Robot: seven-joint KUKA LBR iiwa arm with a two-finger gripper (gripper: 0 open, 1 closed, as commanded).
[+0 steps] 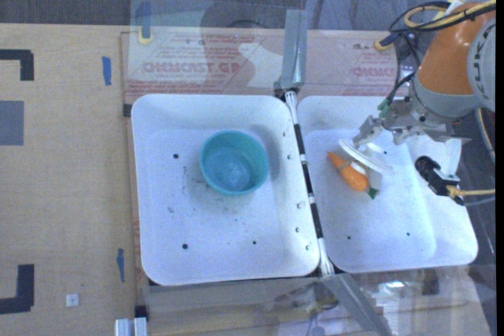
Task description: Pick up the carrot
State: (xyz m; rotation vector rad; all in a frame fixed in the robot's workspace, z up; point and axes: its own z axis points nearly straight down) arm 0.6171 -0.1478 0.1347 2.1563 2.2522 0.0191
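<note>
the carrot lies in the right bin, in its left half, close to the wall shared with the left bin. its long axis runs on a slant, from an upper-left end near that wall down to a lower-right end, where a small dark-green bit sits, probably its top.

the pincer hangs just above and to the right of the carrot, on the arm that comes in from the right. so the carrot lies down and to the left of the pincer, very near. how wide the pincer stands i cannot tell from this slant.

a pale flat piece lies across the carrot's upper-right side. it may belong to the pincer or be a loose thing in the bin, and the view is too poor to settle it. if loose, it would stand in the way of a clean closing across the carrot's narrow width.

a teal bowl stands upright in the left bin, well apart from the carrot and no hindrance. the desk to the left carries nothing that matters here.
</note>
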